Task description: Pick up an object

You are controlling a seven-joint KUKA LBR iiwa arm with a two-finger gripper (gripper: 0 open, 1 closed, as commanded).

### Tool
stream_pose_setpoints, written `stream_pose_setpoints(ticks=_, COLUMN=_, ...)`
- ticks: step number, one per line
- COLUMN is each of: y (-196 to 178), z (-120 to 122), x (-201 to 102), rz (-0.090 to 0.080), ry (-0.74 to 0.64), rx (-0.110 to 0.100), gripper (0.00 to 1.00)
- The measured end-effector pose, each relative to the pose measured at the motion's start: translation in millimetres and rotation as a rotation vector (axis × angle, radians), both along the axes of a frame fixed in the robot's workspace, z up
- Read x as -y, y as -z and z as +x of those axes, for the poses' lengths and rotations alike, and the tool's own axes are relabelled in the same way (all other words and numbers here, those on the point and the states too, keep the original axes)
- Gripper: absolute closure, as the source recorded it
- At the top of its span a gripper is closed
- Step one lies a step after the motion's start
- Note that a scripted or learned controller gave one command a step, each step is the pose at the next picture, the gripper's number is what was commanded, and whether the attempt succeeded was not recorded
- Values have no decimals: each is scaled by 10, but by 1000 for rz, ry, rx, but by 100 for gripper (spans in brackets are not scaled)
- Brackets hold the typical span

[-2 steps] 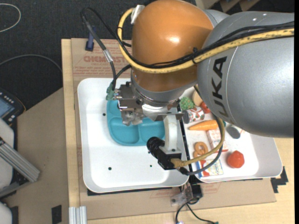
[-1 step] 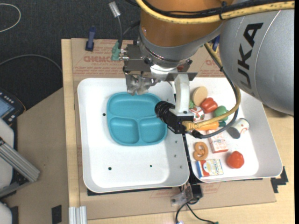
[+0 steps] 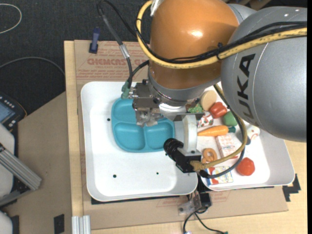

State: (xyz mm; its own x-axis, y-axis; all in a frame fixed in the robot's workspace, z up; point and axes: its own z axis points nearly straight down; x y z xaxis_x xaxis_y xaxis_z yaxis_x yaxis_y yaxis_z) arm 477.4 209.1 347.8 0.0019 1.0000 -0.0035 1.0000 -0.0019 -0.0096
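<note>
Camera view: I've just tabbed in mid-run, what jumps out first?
The arm's orange band and grey body fill the upper right, hanging over both bins. Beneath it the gripper sits over a blue divided tray in the left bin. The right bin holds small toy foods: a carrot, a pretzel and a red tomato.

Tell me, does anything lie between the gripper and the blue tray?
Nothing visible does. The gripper hangs right over the blue tray in the left bin, at the tray's upper edge, with no object between them.
</note>
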Motion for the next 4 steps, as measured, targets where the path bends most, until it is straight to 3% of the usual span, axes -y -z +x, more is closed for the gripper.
stream_pose_setpoints(ticks=1, y=-1638, z=26, x=297, rz=12, ry=0, rx=30, gripper=100)
stream_pose_setpoints(ticks=2, y=-1893, z=16, x=-169, rz=7, ry=-8, rx=16, gripper=100)
stream_pose_setpoints(ticks=3, y=-1505, z=139, x=211, rz=1, ry=3, rx=4, gripper=100)
stream_pose_setpoints(ticks=4, y=-792, z=7, x=362, rz=0, ry=1, rx=0, gripper=100)
